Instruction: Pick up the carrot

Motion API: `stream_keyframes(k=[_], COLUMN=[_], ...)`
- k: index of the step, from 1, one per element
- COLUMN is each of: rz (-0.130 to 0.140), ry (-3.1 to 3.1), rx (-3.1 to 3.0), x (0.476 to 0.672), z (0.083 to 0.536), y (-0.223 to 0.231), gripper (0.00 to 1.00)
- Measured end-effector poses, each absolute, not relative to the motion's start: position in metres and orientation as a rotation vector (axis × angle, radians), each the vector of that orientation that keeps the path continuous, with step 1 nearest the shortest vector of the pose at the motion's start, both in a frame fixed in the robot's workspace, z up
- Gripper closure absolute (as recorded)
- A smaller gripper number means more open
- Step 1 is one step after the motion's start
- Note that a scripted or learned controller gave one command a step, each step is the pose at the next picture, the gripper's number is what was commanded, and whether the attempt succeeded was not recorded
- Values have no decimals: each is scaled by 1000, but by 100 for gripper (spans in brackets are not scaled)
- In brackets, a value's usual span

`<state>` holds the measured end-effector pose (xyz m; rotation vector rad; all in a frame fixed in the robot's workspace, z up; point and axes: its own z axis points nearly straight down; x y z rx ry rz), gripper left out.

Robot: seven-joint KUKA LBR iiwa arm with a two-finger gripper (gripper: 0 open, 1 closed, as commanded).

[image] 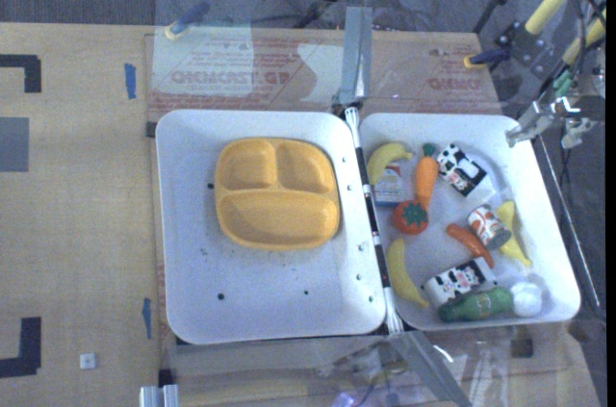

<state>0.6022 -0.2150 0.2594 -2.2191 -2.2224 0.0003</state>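
Carrot [425, 179] lies in the right bin [553, 232], well to the view's left of the gripper [551, 114] and a little nearer the camera, its pointed end toward the far wall and its thick end toward a red tomato-like piece [411, 218] just beside it. The gripper hangs over the bin's far right corner, by the rim; whether it is open or closed cannot be told from this angle.

The step in hand looks like the approach, with nothing grasped yet. To do it well, I would bring the gripper across to a spot directly above the carrot's middle, turn it so the closing line crosses the carrot's narrow width, and descend straight. The crowding matters: a small pale packet [390, 190] sits on the carrot's far side from the gripper and a cow-patterned carton [462, 170] on the near side, so a skewed descent could nudge either.

By count: one carrot, two cow-patterned cartons, the second [460, 278] lower in the view, three yellow bananas [387, 155], one red pepper [469, 241], one can [489, 224], one green piece [476, 304], one white ball [526, 299], and one yellow divided plate [277, 193] in the left bin [183, 232]
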Motion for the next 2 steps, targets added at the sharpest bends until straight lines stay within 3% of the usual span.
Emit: stream_keyframes(k=[1, 2], rz=[1, 0], ry=[-2247, -2355], rx=[-2193, -2079], x=[589, 612], z=[251, 157], y=[-192, -142], gripper=[0, 0])
